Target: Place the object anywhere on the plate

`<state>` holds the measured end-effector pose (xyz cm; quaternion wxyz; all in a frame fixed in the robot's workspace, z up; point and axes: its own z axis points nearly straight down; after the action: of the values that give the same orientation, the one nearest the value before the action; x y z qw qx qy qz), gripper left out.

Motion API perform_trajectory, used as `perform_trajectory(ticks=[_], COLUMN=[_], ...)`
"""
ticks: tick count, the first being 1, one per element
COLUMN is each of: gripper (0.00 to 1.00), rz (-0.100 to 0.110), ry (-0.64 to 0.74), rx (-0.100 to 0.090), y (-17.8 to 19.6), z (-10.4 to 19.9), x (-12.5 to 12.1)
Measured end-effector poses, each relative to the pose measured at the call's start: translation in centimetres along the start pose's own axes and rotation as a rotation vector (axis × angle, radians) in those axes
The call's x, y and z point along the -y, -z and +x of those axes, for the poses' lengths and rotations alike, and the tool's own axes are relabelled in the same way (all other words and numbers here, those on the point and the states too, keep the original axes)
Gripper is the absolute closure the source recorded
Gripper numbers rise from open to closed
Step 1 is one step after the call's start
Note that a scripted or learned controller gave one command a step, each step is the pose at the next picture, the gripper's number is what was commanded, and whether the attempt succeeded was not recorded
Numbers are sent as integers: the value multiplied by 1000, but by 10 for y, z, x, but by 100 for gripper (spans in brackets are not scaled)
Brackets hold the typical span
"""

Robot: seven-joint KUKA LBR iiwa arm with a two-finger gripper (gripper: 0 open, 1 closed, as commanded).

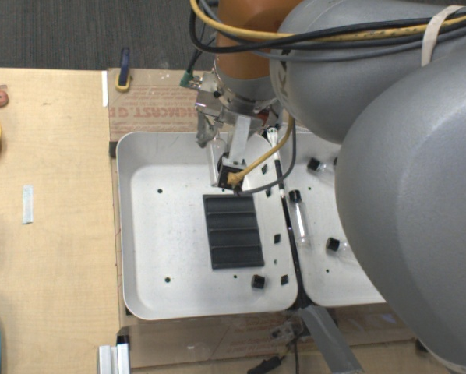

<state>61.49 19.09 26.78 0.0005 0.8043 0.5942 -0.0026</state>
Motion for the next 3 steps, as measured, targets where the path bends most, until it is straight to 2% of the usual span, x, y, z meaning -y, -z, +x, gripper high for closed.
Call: perform_trajectory(ticks=[1,2,3], gripper=[100,100,0], rz=[-1,0,0], ry=[157,243,244], rx=[0,-1,-1], y=[-13,-8,-8], z=[44,31,31], x=[-17,19,19])
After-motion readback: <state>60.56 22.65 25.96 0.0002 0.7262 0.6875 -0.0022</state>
